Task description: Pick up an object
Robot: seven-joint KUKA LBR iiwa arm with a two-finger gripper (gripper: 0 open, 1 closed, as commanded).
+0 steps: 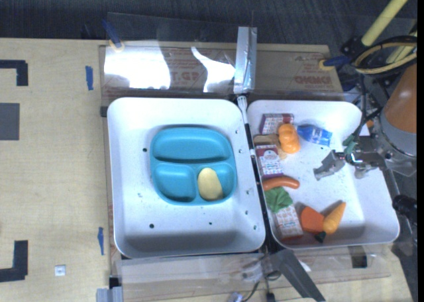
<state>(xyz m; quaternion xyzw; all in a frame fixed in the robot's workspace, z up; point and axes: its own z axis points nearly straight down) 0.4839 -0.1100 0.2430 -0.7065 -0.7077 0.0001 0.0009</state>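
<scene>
My gripper (341, 168) hangs over the right side of the right bin (377, 195), open, with only bare bin floor between its fingers. It holds nothing. To its left lie an orange bottle (288, 138), a blue bottle (314, 134), a red sausage (281, 183) and a green leafy item (279, 198). Below the gripper sit a carrot (334, 217) and a red-orange pepper (311, 218). Small cartons (268, 156) line the bin's left wall.
The left bin (126, 161) holds a blue divided tray (192, 161) with a yellow lemon-like object (210, 183) in its lower right compartment. A carton (288, 220) lies near the right bin's front. Yellow cables and the arm base crowd the right edge.
</scene>
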